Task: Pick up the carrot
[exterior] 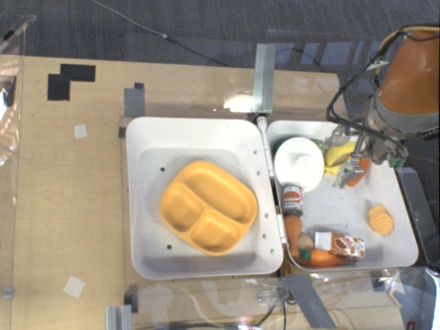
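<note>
The carrot (323, 257) lies at the lower edge of the right bin (405, 243), hemmed in by a small carton (340, 244) and a brown piece (293, 228) below a can (292, 199). A white lid (300, 163), banana (337, 155) and waffle-like biscuit (380, 219) lie nearby. The gripper (356, 169) hovers at upper right, an orange-red piece at its tips; whether the jaws grip it I cannot tell. The left bin (144, 184) holds a yellow divided plate (208, 206) on the wooden bench (62, 205).
</note>
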Tool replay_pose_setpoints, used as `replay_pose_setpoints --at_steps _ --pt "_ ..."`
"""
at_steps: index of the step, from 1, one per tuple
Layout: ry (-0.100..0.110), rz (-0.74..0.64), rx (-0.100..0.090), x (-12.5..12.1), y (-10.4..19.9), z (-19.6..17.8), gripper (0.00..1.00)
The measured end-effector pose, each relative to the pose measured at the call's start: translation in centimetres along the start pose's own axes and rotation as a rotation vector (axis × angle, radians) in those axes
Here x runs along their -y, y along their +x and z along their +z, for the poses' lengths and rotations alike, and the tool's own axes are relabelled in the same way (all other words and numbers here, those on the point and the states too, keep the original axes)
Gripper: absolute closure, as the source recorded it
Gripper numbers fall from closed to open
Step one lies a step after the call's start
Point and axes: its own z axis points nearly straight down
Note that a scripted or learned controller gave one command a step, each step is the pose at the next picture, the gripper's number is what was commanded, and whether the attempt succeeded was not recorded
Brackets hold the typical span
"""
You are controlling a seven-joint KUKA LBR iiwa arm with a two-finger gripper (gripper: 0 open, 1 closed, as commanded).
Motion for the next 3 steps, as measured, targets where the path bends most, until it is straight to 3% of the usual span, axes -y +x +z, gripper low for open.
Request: replay_pose_setpoints --at_steps 1,2,3 --pt "0.003 -0.094 0.004 3.7 1.8 10.3 0.0" --pt "0.003 -0.223 0.004 7.9 6.8 11.2 0.0" --pt "0.007 -0.23 0.013 7.7 6.4 9.9 1.0"
